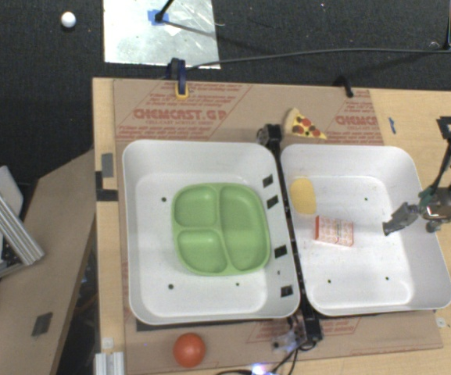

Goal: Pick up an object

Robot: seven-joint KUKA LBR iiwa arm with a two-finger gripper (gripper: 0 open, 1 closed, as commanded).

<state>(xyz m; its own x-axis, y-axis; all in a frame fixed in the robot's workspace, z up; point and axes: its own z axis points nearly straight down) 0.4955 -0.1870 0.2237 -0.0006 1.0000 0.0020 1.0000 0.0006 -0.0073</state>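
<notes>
In the right bin (413, 287) lie a yellow oval piece (303, 195) near its left wall and a small red-and-white packet (334, 230) a little right and nearer. My gripper (399, 219) reaches in over the bin's right side, to the right of the packet and apart from it. Nothing shows between its fingers. A green divided plate (220, 228) sits in the middle of the left bin (147, 287).
A toy pizza slice (304, 125) rests on the cardboard behind the bins. A red ball (188, 349) lies on the bench in front of the left bin. Black clips line the seam between the bins. A metal frame (2, 217) stands at far left.
</notes>
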